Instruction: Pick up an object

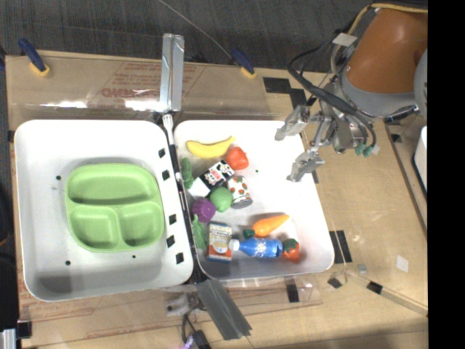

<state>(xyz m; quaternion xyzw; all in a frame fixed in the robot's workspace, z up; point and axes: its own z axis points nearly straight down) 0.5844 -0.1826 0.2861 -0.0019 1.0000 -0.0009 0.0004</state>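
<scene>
Below, curved yellow banana beside red tomato.

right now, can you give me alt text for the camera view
A grey arm's open two-finger gripper hovers, holding nothing, over the right shallow white bin of small toy foods, including a yellow plastic banana. The left white bin holds a green sectioned plastic tray.
</scene>
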